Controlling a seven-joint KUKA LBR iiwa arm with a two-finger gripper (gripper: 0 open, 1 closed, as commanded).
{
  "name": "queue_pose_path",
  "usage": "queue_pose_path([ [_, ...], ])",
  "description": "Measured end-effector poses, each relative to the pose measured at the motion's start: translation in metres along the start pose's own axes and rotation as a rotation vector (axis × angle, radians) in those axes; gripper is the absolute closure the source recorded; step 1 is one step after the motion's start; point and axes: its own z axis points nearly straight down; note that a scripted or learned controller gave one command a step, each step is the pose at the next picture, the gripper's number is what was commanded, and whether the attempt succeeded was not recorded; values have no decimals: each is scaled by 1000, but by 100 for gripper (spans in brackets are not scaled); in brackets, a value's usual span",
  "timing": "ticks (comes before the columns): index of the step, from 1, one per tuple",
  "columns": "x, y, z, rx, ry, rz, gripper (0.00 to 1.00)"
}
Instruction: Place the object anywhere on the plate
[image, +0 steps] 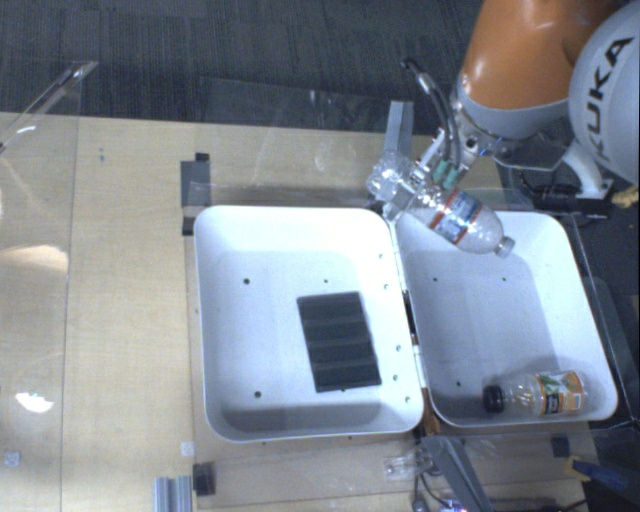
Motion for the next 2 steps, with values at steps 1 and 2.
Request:
queue_pose_path([
  [1,-56,-43,29,27,15,-90,100],
  [2,-82,-60,7,26,15,-159,100],
])
